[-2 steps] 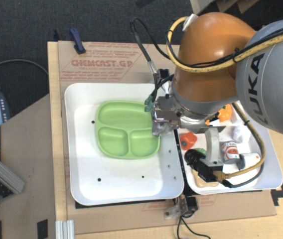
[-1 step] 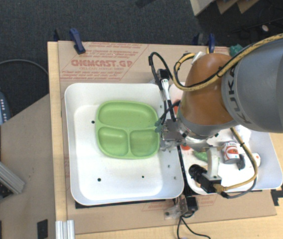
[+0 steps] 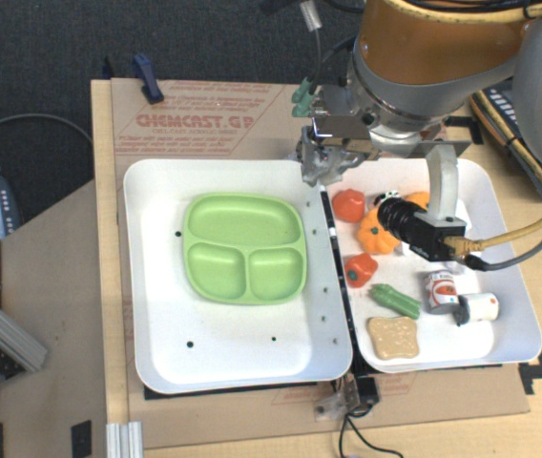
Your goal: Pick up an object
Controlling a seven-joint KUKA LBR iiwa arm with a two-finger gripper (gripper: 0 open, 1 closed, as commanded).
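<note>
Your pincer [image 3: 323, 172] hangs at the back edge of the right bin [image 3: 511, 256], near the red tomato [image 3: 348, 205]; its state cannot be told from this angle. Nothing is visibly held. Centre over the tomato before descending, clear of the bin wall.

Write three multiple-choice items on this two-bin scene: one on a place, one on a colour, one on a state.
1. Where does the green divided plate lie?
A. in the left bin
B. in the right bin
C. on the cardboard outside the bins

2. What colour is the long vegetable beside the slice of toast?
A. purple
B. green
C. white

3. How does the toast lie?
A. standing on edge
B. flat on the bin floor
C. stacked on the plate

Key: 1 A, the plate sits on the left bin floor. 2 B, it is plainly green. 3 B, its broad face points up in the right bin.
</note>
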